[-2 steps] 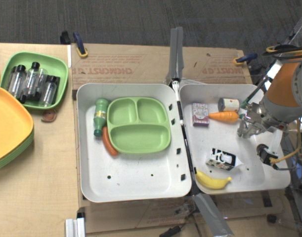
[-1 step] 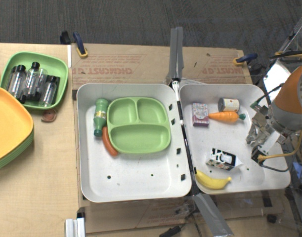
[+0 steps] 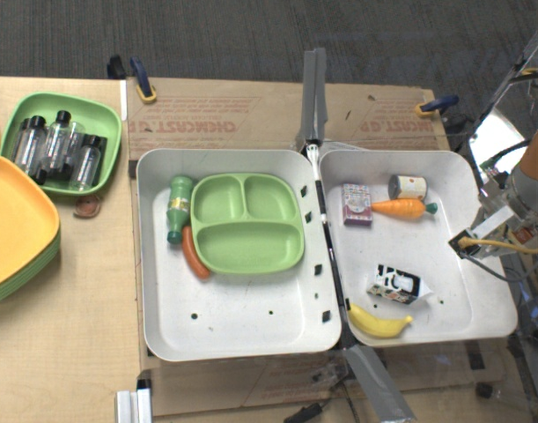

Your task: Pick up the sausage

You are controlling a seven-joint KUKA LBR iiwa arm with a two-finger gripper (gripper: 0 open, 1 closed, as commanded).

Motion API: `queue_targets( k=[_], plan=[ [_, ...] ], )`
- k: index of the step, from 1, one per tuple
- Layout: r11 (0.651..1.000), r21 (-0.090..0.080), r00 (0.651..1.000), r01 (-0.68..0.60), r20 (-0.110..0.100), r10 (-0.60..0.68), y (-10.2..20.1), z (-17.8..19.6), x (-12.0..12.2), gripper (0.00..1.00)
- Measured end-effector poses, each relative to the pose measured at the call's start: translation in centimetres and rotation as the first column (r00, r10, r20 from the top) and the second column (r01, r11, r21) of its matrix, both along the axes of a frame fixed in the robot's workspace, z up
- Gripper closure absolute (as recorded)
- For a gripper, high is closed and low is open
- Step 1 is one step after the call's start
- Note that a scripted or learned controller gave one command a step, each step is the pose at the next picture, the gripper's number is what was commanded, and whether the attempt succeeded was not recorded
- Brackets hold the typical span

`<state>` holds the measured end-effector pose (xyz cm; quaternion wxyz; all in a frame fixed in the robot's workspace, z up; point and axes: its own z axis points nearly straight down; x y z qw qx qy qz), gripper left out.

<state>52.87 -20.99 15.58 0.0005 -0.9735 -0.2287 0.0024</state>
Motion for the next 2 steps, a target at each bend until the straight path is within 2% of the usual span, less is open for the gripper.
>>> queue_targets(
  k=[2],
  plan=[
    [1.000,0.000,1.000,-0.007,-0.012,0.007,0.03,1.45,-0.13,1.00]
  ],
)
